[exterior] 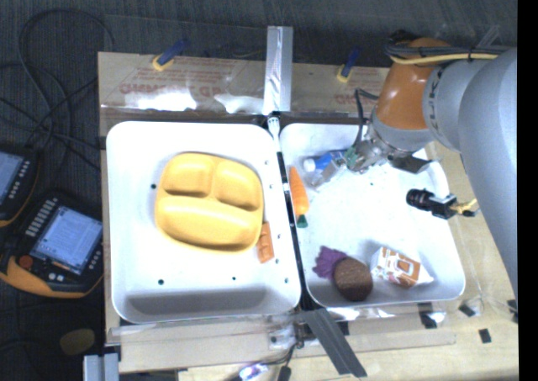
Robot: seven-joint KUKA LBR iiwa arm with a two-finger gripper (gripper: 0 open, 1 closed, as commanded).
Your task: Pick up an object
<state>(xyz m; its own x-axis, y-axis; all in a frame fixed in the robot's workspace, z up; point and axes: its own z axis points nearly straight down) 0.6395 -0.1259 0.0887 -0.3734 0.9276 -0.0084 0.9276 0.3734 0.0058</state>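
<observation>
Over to the right bin [450, 283] on the desk [193, 344] now. Picking out the carrot [296, 190] first, laid lengthways along that bin's left wall, green tip at the lower end. Spotting the claw [365, 157] up and to the right of the carrot, down low near the bin floor, reached in beneath the orange band of the arm [403, 106]. Spread or closed? Cannot tell from this angle.

Finding the clear bottle [324, 166] between the carrot and the claw, lying on its side, a bit of blue on it, far end right by the claw. Touching or just short of it? Can't say.

Dropping below and right of the carrot: a purple scrap [328, 260], and pressed against it a brown ball [353, 278]. Further right again, well apart from the carrot, a small orange-and-white carton [399, 268].

Crossing to the carrot's left, into the left bin [126, 287]: a small orange piece [266, 243] just beside the carrot's lower end, tucked against a big yellow sectioned tray [208, 201].
</observation>
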